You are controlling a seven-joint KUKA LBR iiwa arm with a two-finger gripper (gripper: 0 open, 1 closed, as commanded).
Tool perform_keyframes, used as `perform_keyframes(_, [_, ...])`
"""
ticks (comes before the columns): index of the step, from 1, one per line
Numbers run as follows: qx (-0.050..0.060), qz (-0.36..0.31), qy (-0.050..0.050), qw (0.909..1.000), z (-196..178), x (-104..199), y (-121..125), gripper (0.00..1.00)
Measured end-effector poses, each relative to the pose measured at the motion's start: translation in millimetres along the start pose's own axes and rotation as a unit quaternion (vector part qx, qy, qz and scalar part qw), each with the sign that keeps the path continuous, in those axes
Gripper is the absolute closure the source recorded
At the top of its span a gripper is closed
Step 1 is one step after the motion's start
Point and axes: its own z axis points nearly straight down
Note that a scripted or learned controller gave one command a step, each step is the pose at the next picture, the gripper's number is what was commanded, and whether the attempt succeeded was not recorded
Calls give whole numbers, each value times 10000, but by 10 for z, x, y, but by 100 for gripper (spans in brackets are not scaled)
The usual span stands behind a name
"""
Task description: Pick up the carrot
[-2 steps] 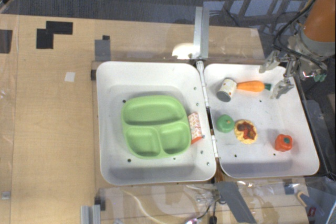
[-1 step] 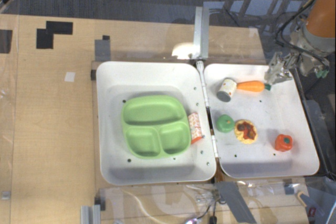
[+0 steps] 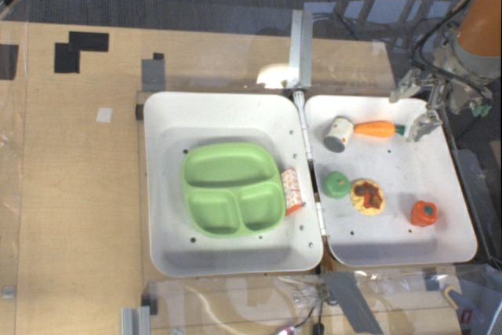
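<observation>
The orange carrot lies on its side in the right bin, near the far wall, with its green end pointing right. My gripper hangs at the bin's far right corner, just right of the carrot's green end. Its two fingers stand apart with nothing between them, so it is open. The arm's orange band shows above it.
A small grey can touches the carrot's left end. Further forward in the right bin are a green round toy, a pizza-like piece and a red tomato. The left bin holds a green divided plate and a red-white packet.
</observation>
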Motion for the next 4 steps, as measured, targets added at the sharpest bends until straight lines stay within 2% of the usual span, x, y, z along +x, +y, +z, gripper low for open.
perform_keyframes(1, [-29, -2341, 60, 9722, 462, -29, -10, 0])
perform_keyframes(2, [-27, -2977, 54, 9546, 443, -35, -4, 0])
perform_keyframes(3, [-34, -4013, 46, 9159, 350, -36, -8, 0])
perform_keyframes(4, [-11, -3993, -9, 9168, 207, -70, -5, 100])
